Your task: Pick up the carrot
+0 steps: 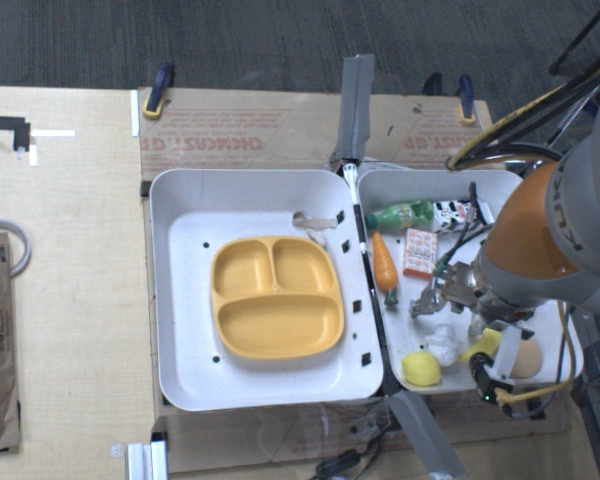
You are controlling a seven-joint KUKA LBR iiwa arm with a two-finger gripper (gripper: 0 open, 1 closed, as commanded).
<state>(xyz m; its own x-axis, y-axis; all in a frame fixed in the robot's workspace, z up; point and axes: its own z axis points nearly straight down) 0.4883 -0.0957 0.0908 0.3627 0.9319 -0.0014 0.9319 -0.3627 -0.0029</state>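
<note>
The carrot, orange and short, lies along the left wall of the right bin, its tip pointing toward the near side. My gripper hangs low over the middle of that bin, a short way right of and nearer than the carrot. It does not touch the carrot, and nothing shows held in it. The grey arm with its orange band reaches in from the right and hides part of the bin's right half.
Around the carrot lie a green packet, a black-and-white item and a red-and-white packet. A yellow lemon, a white crumpled thing and a tan egg-like object sit near the front. The left bin holds a yellow divided plate.
</note>
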